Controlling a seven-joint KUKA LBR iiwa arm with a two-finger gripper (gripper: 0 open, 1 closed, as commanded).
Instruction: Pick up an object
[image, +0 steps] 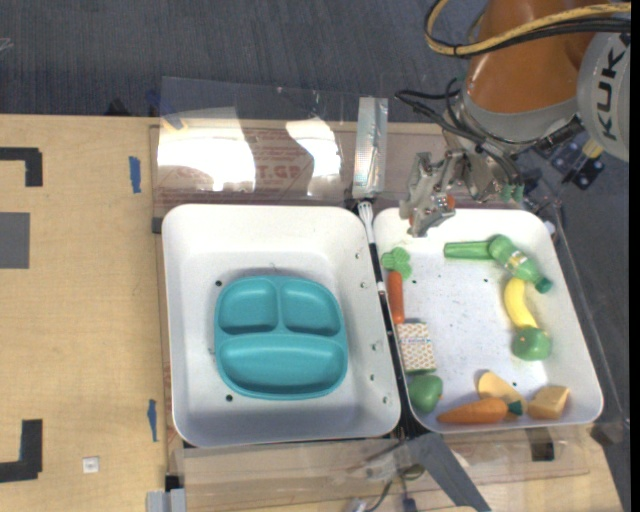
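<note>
Bright, even overhead light; glare on the clear sheet (255, 150); slightly soft focus.

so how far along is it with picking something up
Nothing looks picked yet. The gripper hangs over the back left corner of the right bin, with nothing visible between its fingers. The carrot, banana and green hammer lie in that bin. Left to do: descend, grasp one and lift.

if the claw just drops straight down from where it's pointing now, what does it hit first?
Most likely bare floor at the back left corner of the right bin. The claw hangs above that corner, tips down. The nearest item, a carrot along the left wall, lies slightly aside. Depth is unclear from this slanted view.
</note>
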